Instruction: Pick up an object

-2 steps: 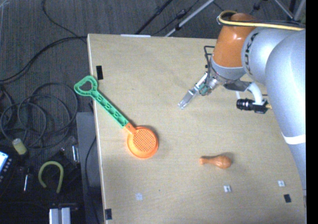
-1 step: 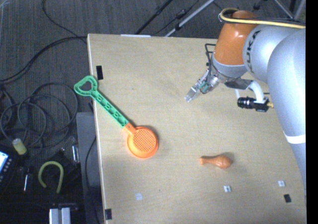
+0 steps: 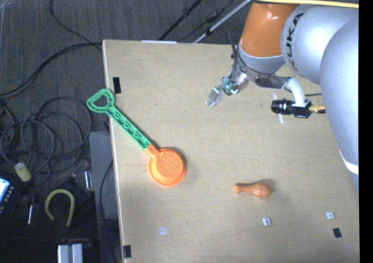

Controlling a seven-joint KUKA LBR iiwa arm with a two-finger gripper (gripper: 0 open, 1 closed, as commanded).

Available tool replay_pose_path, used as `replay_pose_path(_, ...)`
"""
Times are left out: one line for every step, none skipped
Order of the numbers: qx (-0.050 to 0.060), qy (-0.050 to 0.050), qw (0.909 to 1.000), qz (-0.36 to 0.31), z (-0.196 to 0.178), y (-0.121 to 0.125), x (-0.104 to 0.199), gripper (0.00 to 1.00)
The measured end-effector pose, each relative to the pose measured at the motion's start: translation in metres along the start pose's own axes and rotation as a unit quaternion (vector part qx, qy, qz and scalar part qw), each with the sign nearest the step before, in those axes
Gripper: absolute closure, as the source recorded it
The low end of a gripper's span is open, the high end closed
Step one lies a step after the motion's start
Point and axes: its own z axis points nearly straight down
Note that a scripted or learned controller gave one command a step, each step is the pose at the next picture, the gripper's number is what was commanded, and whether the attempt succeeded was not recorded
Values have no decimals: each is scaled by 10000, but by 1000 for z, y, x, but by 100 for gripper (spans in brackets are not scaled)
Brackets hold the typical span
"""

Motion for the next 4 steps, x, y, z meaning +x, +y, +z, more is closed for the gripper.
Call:
replay_pose_path(10, 7, 9991, 426, 1, 24, 73, 100)
replay_pose_path(13, -19, 9622, 2723, -160, -33, 38, 100)
replay_pose_path(26, -35, 9622, 2723, -169, -32, 37, 100)
replay_pose_path(16, -19, 9208, 3900, -250, 66, 70, 100)
